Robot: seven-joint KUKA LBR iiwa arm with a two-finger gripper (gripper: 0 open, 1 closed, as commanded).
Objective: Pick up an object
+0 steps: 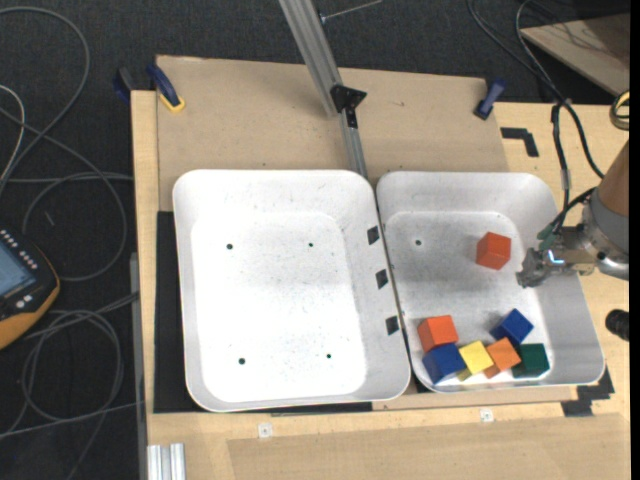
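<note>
An orange-red cube (493, 251) sits alone in the upper middle of the right bin (440, 200). Along that bin's front edge lie several blocks: an orange one (437, 331), a blue one (443, 362), a yellow one (475, 357), a small orange one (503, 353), a blue one (515, 325) and a green one (533, 359). My gripper (536, 266) hangs at the bin's right side, just right of the orange-red cube and above the block cluster. Nothing shows between its fingers.
The left bin (275, 288) lies beside the right one, separated by a ridge with black clips (381, 278). A metal pole (315, 43) slants up from the back of the bench. Cables and a handheld device (20, 283) lie on the floor at the left.
</note>
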